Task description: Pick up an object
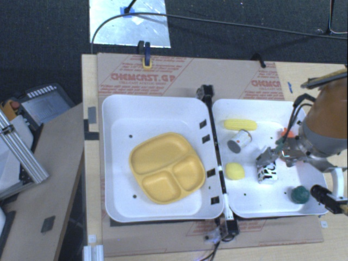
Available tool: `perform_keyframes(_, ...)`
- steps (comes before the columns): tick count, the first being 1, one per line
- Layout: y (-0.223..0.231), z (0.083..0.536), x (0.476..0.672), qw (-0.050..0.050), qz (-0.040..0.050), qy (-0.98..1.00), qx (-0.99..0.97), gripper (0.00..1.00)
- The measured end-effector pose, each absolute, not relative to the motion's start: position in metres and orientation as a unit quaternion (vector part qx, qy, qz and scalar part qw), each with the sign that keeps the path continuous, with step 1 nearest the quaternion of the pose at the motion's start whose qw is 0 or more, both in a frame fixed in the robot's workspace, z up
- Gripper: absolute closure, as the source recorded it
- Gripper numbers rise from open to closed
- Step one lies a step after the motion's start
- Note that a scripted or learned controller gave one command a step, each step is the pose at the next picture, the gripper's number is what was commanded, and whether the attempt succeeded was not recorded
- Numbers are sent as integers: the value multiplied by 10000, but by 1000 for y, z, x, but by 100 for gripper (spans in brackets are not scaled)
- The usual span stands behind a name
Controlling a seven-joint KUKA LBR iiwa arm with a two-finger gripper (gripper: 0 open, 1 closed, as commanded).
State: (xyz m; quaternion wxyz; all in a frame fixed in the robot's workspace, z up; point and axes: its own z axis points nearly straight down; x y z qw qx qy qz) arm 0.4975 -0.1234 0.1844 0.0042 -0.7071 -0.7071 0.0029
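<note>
Both white bins (pixel 157 105) look like smooth moulded plastic with a soft sheen along the rims. The yellow divided tray (pixel 166 167) in the left one is plastic too, fairly matt. Under the bins, the worktop (pixel 179 75) is covered in plain brown cardboard, dull, printed in red. Up top, a metal plate (pixel 128 15) glares bright and brushed. At the right, the end effector (pixel 269 159) shows grey metal, and the arm (pixel 329 118) above it a smooth orange casing.

2 bins (pixel 157 105), 1 tray (pixel 166 167), 5 objects (pixel 240 124)
</note>
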Motion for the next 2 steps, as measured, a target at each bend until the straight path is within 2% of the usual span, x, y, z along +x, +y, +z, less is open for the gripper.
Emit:
perform_keyframes(1, -123, 189, 500, -6, -4, -7080, -7062, 0)
perform_keyframes(2, -124, 146, 495, 14, 6, -7075, -7067, 0)
